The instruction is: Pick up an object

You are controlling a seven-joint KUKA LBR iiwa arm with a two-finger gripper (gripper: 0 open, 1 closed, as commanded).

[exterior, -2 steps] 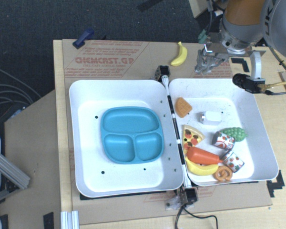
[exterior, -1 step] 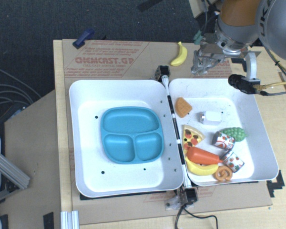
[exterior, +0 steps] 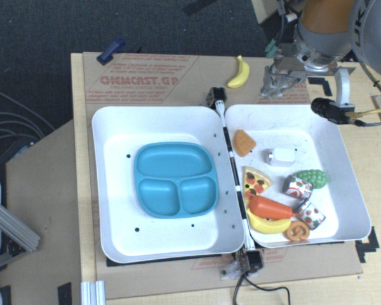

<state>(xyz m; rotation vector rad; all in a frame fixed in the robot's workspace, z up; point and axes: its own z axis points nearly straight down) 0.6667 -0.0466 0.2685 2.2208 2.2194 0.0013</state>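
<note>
Red lettering is printed on the brown sheet (exterior: 146, 78) covering the desk behind the bins — it reads roughly "CHEMCAST GP". The smaller red lines around it are too blurred to read.

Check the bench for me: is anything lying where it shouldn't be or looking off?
Yes. A yellow banana lies on the cardboard behind the bins, outside both, just left of the gripper. The other toy food is piled in the right bin, and the blue divided plate sits in the left bin.
</note>
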